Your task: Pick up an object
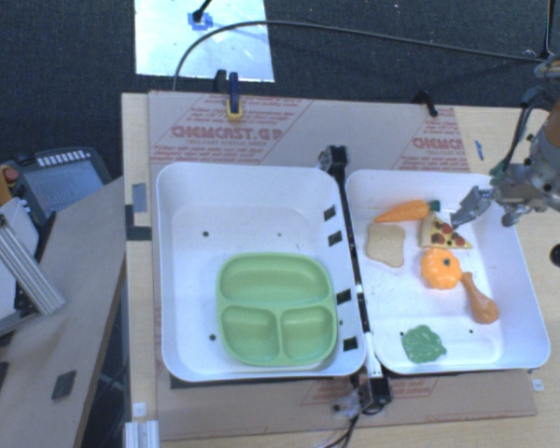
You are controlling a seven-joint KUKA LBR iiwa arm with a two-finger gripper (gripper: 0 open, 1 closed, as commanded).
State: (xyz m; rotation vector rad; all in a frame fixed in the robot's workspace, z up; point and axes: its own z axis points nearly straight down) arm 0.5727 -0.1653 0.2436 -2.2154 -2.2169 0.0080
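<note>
Toy food is all in the right bin (523,292), nothing picked up yet. Going left to right tho:

Far left there's a tablet-looking controller (61,183) and an aluminium rail (14,255) on a side table. Then the counter (138,278) w/ cardboard sheet (261,129) under both bins.

Left bin (191,203) has a green divided plate (276,308), 3 compartments, sitting toward the front-right part of the bin.

Right bin, roughly in order: slice of bread (386,245) near the left wall, carrot (404,212) just behind it, green leafy thing (422,343) (lettuce maybe) near the front, well apart from the rest. Pizza slice (444,233) is right of the bread, touching or nearly touching the carrot's leafy end. Small orange pumpkin (441,269) sits just in front of the pizza, and a chicken drumstick (478,299) lies just beside the pumpkin on its right, angled toward the front-right.

Hand (490,208) comes in from the right, over the back-right part of that bin. One finger points down-left at the pizza slice, tip just beside it, the other is further right, so fingers look apart w/ nothing between them. Grey arm (555,152) is at the right edge.
</note>
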